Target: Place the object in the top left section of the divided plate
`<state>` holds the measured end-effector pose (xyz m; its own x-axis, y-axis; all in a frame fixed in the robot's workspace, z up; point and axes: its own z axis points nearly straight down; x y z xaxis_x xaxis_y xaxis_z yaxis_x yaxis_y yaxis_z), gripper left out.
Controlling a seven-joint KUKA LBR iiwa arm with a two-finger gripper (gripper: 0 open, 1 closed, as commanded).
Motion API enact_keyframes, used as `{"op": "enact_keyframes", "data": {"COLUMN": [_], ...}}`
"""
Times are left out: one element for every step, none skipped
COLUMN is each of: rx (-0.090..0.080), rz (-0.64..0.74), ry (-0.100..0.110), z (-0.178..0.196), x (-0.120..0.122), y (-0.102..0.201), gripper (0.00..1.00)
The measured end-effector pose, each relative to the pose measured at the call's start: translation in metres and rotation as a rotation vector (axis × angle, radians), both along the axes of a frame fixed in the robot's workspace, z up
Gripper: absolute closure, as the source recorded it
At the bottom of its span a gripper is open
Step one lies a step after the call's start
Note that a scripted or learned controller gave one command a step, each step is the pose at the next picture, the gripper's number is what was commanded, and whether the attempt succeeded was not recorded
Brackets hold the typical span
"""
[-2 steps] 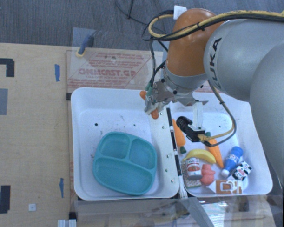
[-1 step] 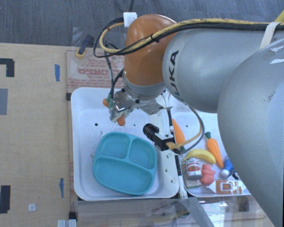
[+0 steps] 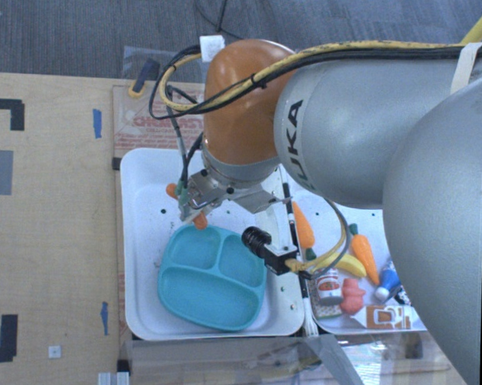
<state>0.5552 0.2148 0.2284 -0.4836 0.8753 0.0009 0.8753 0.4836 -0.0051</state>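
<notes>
Overhead slanted view of the counter (image 3: 50, 220) with two shallow white bins. The left bin (image 3: 139, 184) carries the blue divided plate (image 3: 214, 281), which lies flat with its two small sections toward the arm and its large section toward the viewer. The end effector (image 3: 195, 203) hangs just above the bin floor, beside the plate's upper left rim, a position that suits lowering a thing into the nearest small section. Small orange pieces (image 3: 199, 220) show at its tip and another at its left side; these may be the object of the task, but the wrist hides the fingers, so whether they are spread or closed, and whether anything sits between them, cannot be told. All three plate sections appear bare, so the placing is judged not yet done. The orange band and grey body of the arm (image 3: 330, 136) cover much of the scene from the right. The right bin (image 3: 378, 323) holds spare items set apart from the work: two toy carrots (image 3: 363, 255), a small can (image 3: 327, 289), a pink piece (image 3: 353, 294) and a blue piece (image 3: 388, 281).
</notes>
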Motion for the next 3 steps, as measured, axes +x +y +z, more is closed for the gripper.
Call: {"op": "enact_keyframes", "data": {"rx": [0.001,0.001,0.002], "rz": [0.052,0.107,0.36], "ry": [0.0,0.0,-0.006], "z": [-0.007,-0.014,0.003], "x": [-0.002,0.001,0.011], "y": [-0.047,-0.096,-0.041], "gripper": [1.0,1.0,1.0]}}
